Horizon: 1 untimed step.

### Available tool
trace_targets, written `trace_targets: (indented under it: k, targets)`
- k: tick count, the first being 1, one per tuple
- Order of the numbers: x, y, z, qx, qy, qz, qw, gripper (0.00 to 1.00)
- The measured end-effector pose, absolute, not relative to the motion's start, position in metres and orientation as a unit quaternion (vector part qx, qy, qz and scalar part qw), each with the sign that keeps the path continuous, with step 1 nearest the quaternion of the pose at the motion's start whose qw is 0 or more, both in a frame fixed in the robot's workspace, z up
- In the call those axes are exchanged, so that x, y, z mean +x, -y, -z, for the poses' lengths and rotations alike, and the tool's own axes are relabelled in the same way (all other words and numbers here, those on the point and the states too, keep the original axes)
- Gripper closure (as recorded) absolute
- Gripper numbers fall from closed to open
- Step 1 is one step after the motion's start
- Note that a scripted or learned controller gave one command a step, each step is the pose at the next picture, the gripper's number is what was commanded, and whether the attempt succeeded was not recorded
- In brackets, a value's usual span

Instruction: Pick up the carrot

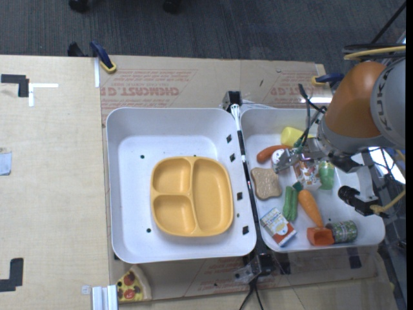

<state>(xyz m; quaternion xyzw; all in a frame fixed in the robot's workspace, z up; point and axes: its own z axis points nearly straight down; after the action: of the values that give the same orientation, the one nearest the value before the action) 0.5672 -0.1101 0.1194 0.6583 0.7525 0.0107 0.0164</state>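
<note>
The carrot [310, 206] is a slim orange piece lying at a slant in the right bin [368, 241], between a green cucumber [290, 203] and the bin's right side. My gripper [292, 163] hangs over the middle of that bin, above and slightly left of the carrot's upper end. It is close to a bread slice [266, 183] and a red sausage [270, 152]. Nothing shows as held in it. The grey arm with its orange band [356, 102] reaches in from the right.
The right bin also holds a yellow piece [292, 135], a green bottle [326, 175], a small carton [278, 227], a can [342, 231] and a red-orange cup [319, 237]. A yellow divided plate [191, 196] lies in the left bin [122, 173].
</note>
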Motion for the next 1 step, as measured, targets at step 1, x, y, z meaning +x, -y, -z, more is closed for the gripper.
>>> trace_targets:
  k: [1]
  targets:
    - [0.5237,0.1324,-0.1104,0.585,-0.81,-0.0111,0.027,0.0]
